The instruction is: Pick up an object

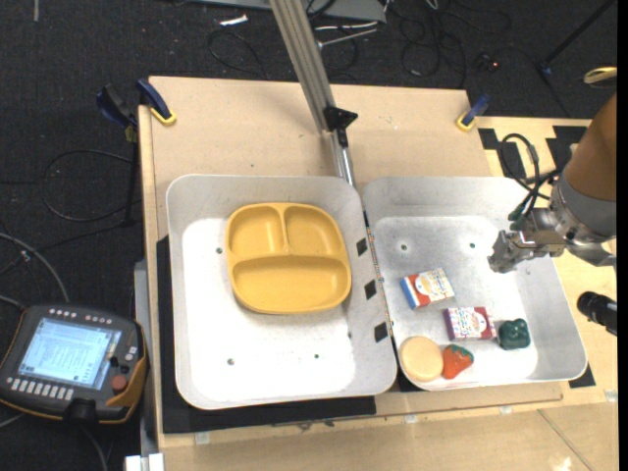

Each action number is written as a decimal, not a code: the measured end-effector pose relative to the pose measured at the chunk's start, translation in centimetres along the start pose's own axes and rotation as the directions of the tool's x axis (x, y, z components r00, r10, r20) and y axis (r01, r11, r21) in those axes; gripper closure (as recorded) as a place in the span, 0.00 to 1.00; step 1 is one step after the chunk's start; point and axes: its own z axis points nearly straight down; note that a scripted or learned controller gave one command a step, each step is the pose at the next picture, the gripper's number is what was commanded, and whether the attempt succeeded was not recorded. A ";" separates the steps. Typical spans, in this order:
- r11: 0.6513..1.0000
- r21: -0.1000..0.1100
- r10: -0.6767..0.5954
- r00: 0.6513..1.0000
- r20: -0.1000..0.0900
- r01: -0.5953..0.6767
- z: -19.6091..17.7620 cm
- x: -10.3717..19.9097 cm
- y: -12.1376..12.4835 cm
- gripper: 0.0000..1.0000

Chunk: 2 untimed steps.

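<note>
Several small items lie in the right bin (432, 234): a white and red carton (428, 288), a purple box (468, 323), a dark green toy (513, 335), a red strawberry-like piece (456, 361) and a pale round disc (422, 358). My gripper (507, 254) hangs over the right bin's upper right part, above and to the right of the white carton and apart from every item. Nothing shows between its fingers.
A yellow divided plate (288, 257) sits in the left bin (196, 361). A metal pole (306, 52) slants over the bench's back. A teach pendant (69, 361) lies off the bench at lower left. Blue and yellow clamps (155, 101) grip the back corners.
</note>
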 end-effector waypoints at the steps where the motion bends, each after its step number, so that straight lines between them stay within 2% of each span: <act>1: 1.000 0.003 0.000 1.000 -0.002 0.000 -1.7 0.0 0.1 1.00; 2: 1.000 0.005 -0.007 1.000 -0.004 0.007 -1.2 5.0 2.3 1.00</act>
